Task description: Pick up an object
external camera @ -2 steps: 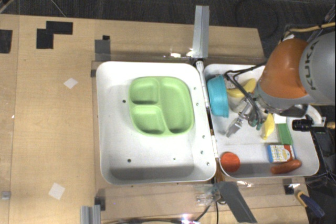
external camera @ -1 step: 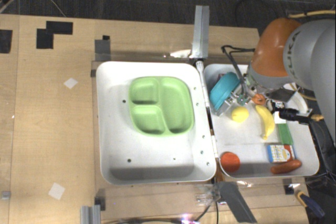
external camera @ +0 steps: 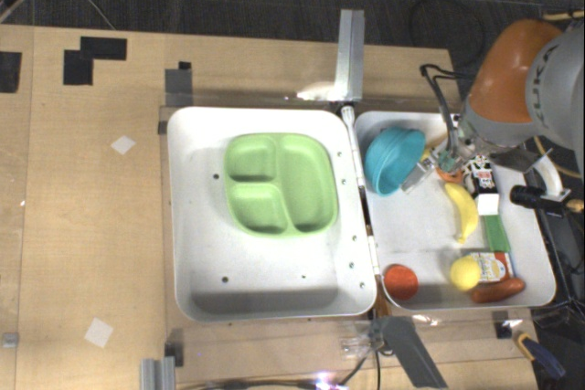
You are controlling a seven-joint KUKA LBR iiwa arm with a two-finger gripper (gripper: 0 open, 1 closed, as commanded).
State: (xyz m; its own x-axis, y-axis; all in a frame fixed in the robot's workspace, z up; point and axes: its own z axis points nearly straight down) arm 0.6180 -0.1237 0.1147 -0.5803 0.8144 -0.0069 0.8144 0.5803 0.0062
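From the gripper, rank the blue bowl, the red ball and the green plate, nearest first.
From the gripper:
1. Blue bowl, just beside it in the right bin.
2. Red ball, that bin's near corner.
3. Green plate, left bin.

A single fixed camera looked down from above the light wooden bench [external camera: 82,224] at a slant — far enough to take in both shallow white plastic bins [external camera: 196,224] side by side, the grey arm [external camera: 548,96] entering from the right.

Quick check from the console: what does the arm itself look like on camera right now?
The arm is grey with a rounded orange band above the wrist. Thin black cables loop beside it. Its hand looks small and dark, with white and orange bits around it.
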